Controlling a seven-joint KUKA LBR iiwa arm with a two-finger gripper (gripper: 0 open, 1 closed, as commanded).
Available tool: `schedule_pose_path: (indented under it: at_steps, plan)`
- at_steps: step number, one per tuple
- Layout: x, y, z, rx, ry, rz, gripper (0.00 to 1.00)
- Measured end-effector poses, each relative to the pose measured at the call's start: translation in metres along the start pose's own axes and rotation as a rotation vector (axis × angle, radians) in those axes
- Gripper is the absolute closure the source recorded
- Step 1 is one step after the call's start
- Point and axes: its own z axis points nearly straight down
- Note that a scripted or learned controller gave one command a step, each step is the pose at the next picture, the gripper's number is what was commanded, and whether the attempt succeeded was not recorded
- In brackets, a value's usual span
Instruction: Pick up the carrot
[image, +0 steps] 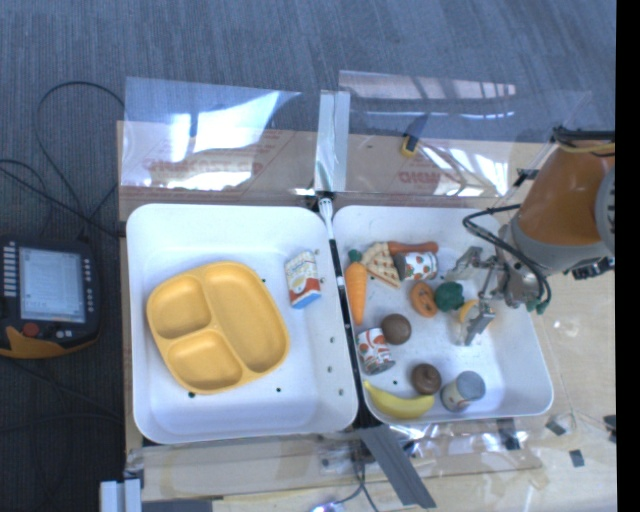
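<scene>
Carrot (356, 290) lay along the left wall of the right bin (530, 385), green top at 12 o'clock, just left of the waffle (380, 263). Gripper (481, 300) hung over the same bin, well apart at the carrot's 3 o'clock, near the green piece (449, 295). Fingers stood apart, nothing between them. Yellow plate (215, 325) sat in the left bin (150, 400).

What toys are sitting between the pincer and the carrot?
In the camera view, between the pincer and the carrot sit a green toy, a small orange piece and a brown ball.
</scene>
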Motion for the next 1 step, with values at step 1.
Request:
schedule_pose_path:
  at_steps: [1]
  plan:
    - [-0.0286,0.0033,0.0038,0.001,-0.006,0.312,0.00]
